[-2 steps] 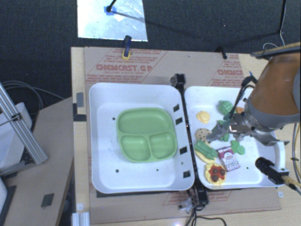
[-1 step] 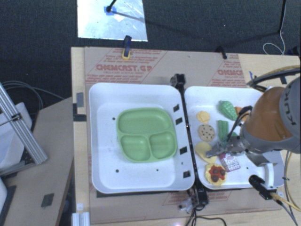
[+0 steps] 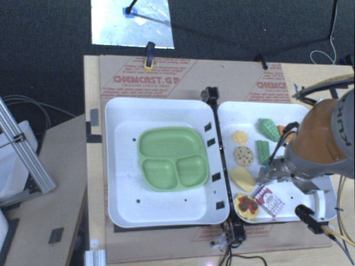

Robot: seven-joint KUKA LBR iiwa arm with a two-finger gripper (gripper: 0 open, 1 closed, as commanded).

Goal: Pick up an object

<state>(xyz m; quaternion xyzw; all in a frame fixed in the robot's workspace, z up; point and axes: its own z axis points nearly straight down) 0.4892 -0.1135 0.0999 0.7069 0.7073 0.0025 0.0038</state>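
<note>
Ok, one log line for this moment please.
arm: over right bin | tool: low among toy food, near yellow piece | grasp: unconfirmed | left bin: green tray

This place looks like a robotics laboratory, not a home or a kitchen. A light wooden bench (image 3: 183, 68) carries two white bins (image 3: 119, 165) fixed side by side on a sheet of protective paper printed with a brand name. The grey arm with an orange band (image 3: 324, 134) reaches over the right bin, and loose cables (image 3: 327, 54) run across the dark carpet floor (image 3: 44, 37). An aluminium frame (image 3: 19, 148) stands at the left. The things in the bins are toy foods (image 3: 244, 179) and a green divided tray (image 3: 171, 158), which are typical test objects
</note>
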